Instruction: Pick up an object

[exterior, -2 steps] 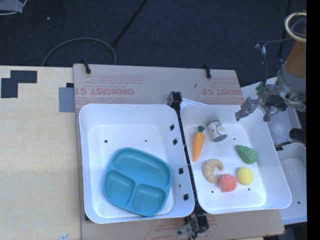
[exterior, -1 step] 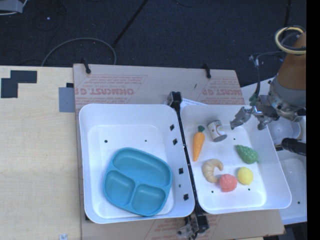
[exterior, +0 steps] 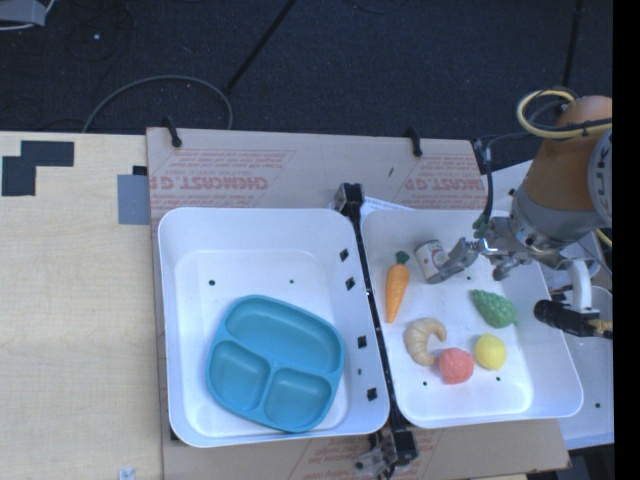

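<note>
Lying loose in the right-hand bin (exterior: 560, 388), five toy foods make up the pick: an orange carrot (exterior: 397, 288) near the divider, a pale croissant (exterior: 425, 339) below it, a pink-red fruit (exterior: 456, 365), a yellow lemon (exterior: 490, 351) and a green leafy piece (exterior: 494, 308). Above them the gripper (exterior: 436, 261) hangs low over the bin's upper part, close to the carrot's tip; whether it is open or closed cannot be told. A blue divided plate (exterior: 275, 361) sits in the left bin (exterior: 200, 238).
</note>
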{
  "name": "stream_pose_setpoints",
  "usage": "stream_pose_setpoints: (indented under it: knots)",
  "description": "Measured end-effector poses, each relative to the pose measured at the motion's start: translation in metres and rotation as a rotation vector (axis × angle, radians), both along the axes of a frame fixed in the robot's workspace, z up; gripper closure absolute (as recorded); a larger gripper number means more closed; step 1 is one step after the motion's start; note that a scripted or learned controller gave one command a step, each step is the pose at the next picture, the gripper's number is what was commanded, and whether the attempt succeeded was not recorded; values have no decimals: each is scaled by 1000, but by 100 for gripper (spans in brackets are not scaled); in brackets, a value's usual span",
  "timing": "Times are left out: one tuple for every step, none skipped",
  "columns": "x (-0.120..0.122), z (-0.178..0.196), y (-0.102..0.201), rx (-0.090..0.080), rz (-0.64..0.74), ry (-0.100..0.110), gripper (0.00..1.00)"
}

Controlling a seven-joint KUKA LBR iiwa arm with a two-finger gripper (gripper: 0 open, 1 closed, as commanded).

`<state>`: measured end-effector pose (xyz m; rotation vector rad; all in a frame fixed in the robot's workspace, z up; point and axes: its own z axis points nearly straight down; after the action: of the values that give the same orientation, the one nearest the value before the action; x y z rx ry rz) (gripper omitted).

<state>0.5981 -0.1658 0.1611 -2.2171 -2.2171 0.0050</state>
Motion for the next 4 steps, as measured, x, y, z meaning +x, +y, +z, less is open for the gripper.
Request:
stream_pose_setpoints:
  knots:
    - [-9, -48, -2, 0, 0, 1, 0]
    - [-9, -36, -2, -1, -2, -2, 100]
    - [-7, 15, 7, -2, 2, -7, 100]
    - [4, 68, 9, -3, 2, -9, 100]
